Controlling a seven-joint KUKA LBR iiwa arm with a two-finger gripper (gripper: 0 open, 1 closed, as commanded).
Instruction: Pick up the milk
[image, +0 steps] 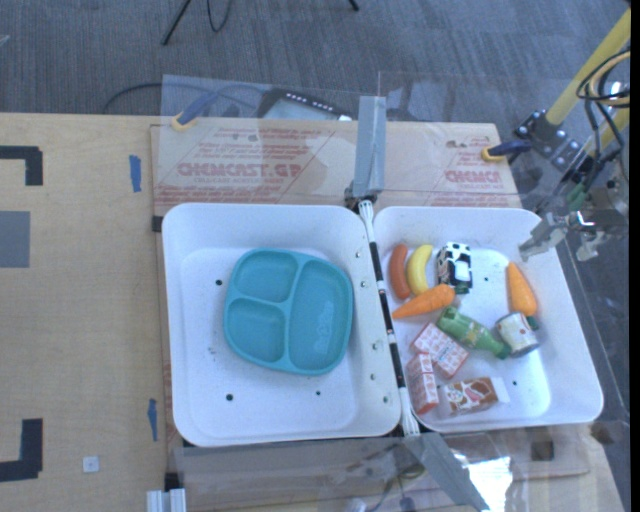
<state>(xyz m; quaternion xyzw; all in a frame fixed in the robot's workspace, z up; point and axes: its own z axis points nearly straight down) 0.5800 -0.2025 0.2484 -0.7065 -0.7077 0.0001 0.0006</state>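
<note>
- Nearest the camera, a red-and-white snack carton (470, 395) lies by the near edge of the right bin (575, 400).
- The milk (457, 267) is a small carton with black-and-white cow patches. It sits in the right bin's far half, left of centre.
- Its long axis seems to run from far edge to near edge; which end is its top cannot be told.
- A banana (420, 268) is just beside the milk, and a carrot (425, 301) lies just below both.
- The gripper (548, 238) hangs over the right bin's far right corner, well apart from the milk; whether it is open or closed cannot be told.
</note>
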